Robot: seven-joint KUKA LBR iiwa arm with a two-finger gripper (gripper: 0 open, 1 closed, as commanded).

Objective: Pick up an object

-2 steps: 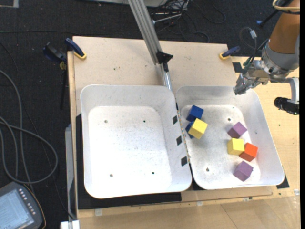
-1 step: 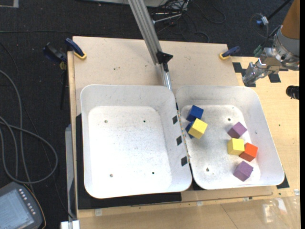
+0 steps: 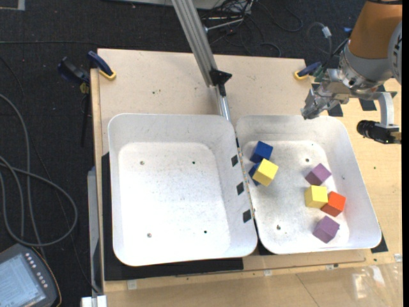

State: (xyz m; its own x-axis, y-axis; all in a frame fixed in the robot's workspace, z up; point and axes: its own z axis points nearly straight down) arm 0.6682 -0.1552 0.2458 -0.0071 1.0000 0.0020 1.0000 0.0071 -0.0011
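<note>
Purple block (image 3: 317, 173), nearest of the six, lies below and just right of the gripper (image 3: 311, 110), which hangs over the bin's (image 3: 358, 165) far rim; whether it grips anything I cannot tell.

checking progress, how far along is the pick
Barely begun. Done: nothing lifted; all six blocks, like the blue one, lie in the right bin. In hand: the gripper hangs above that bin's far edge. Left: descend, grasp, lift.

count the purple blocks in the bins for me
2, both in the right bin: one purple block above a yellow block, the other near the front edge, below the orange block. None looks hidden.
</note>
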